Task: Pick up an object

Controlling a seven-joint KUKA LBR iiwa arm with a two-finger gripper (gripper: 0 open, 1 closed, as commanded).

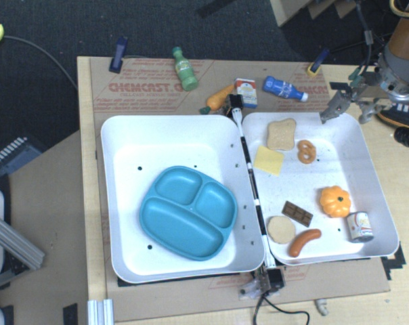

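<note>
Dark carpet surrounds the table [89, 181]; the pincer [345, 108], fingers apart and clamped on nothing, hovers above the right bin's [377, 181] far-right corner. It should descend squarely over one isolated item, probably the pretzel [306, 152]

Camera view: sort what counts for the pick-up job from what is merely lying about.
For the job, in the right white bin: tan bread slice, yellow cheese square, brown pretzel, orange pumpkin, small tin can, red sausage, pincer.

Lying about: blue divided plate, green bottle, blue bottle.
</note>
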